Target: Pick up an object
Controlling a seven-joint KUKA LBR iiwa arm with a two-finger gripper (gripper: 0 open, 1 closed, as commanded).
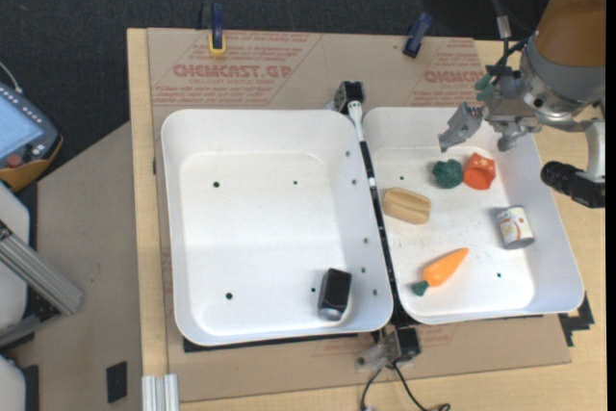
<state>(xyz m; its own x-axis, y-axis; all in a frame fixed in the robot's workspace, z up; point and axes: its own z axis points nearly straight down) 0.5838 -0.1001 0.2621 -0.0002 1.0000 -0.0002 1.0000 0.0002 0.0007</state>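
the gripper [478,132] hangs over the far part of the right bin [549,289], reaching in from three o'clock under the arm's orange band [575,24]. its two grey fingers are splayed wide, one tip toward nine o'clock near the bin's back wall and the other toward three o'clock, with nothing between them.

in the right bin lie five things. a dark green lumpy object [446,172] sits just beside a red-orange pepper-like toy [479,171], the green one at nine o'clock of the red one; both lie just at six o'clock of the open fingers, apart from them. a tan bread-roll shape [406,205] lies near the divider, at seven o'clock of the green object. a small white can with a red label [516,227] lies on its side toward the bin's three o'clock edge. an orange toy carrot [441,269] with a green top lies slantwise in the near part of the bin, its green end pointing to seven o'clock.

the left bin [192,159] holds a small black box-like object [334,293] in its near corner at five o'clock, close to the divider. both bins rest on a brown cardboard sheet [289,63] with red print, held by blue clamps [216,22] along its twelve o'clock edge.
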